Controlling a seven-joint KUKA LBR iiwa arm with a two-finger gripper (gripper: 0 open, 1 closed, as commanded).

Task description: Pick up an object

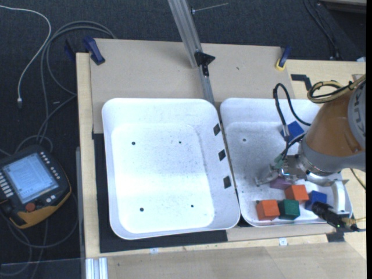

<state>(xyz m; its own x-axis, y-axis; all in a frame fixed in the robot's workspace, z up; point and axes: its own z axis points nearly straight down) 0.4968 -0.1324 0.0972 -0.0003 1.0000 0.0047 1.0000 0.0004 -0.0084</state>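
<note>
White plastic forms the left bin, set on the bench; beside it, touching along the middle, the right bin is seen; near its front wall an orange block and a green block lie side by side, with a smaller orange block just behind them and a blue block further right; a purple piece is partly covered by the tool, which is lowered just above and behind the blocks; whether its fingers are spread or pressed together cannot be told; the arm is seen entering from the right.
</note>
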